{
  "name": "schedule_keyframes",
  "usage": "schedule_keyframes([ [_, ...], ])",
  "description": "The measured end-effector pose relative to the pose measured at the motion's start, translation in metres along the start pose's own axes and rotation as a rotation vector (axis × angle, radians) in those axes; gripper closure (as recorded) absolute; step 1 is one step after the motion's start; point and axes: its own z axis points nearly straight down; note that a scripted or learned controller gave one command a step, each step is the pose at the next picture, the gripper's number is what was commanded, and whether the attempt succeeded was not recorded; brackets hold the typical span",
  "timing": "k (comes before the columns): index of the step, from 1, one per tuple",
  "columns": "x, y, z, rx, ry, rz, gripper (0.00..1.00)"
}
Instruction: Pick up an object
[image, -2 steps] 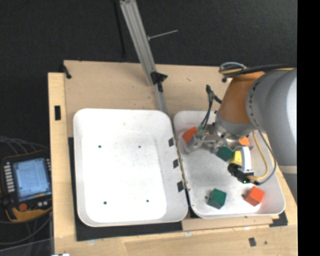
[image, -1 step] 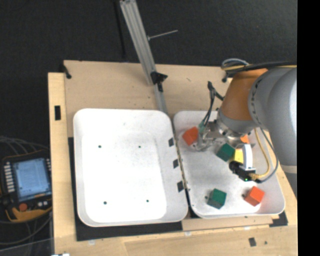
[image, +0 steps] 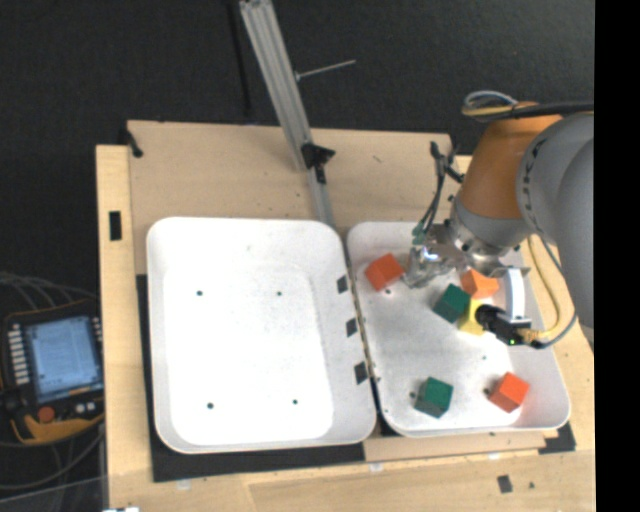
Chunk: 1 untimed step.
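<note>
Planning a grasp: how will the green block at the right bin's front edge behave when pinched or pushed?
The green block looks like a stiff cube with flat faces, so it probably slides rather than rolls. Standing apart from the orange block, it likely won't snag neighbours. Weight cannot be judged.

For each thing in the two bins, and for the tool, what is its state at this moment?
tool: low in the right bin, beside the orange block.
orange block: resting near the top left of the bin.
green block: under the arm, tilted.
yellow block: touching that green block.
second green block: resting alone.
second orange block: resting alone.
left bin: flat on the bench.
</note>
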Motion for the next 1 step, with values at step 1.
schedule_keyframes([
  [1, 0.0018, 0.012, -0.0556, -0.002, 0.0, -0.01, 1.0],
])
